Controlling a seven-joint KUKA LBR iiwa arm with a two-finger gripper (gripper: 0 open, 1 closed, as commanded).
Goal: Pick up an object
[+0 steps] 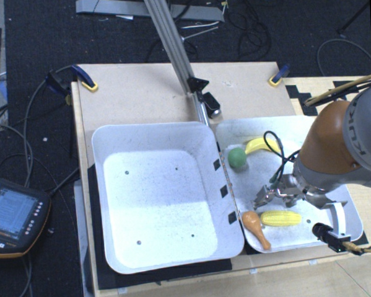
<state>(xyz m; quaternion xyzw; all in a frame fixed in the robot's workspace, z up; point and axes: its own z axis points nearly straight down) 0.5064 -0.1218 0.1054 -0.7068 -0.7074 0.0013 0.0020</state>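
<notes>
Corn cob (280,218) lies in right white bin (252,247) on wooden bench (139,94).

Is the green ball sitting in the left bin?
No, the green ball lies in the right bin, close to the banana near that bin's far edge.

Arm (340,149) cut off at right edge; base out of frame. Hand (276,194) small and dark against right bin (259,128); finger spacing unreadable. Right bin's far-right wall and much of its floor hidden under arm. Banana (260,146) partly covered by black cable (277,147) looping over it; right end hidden behind arm. Corn (281,218) just below hand; contact not resolvable. Pendant (12,216) clipped at left edge, screen text too small to read. Worktop (170,89) front edge cut off at bottom. Pole (174,46) cut off at top.
</notes>
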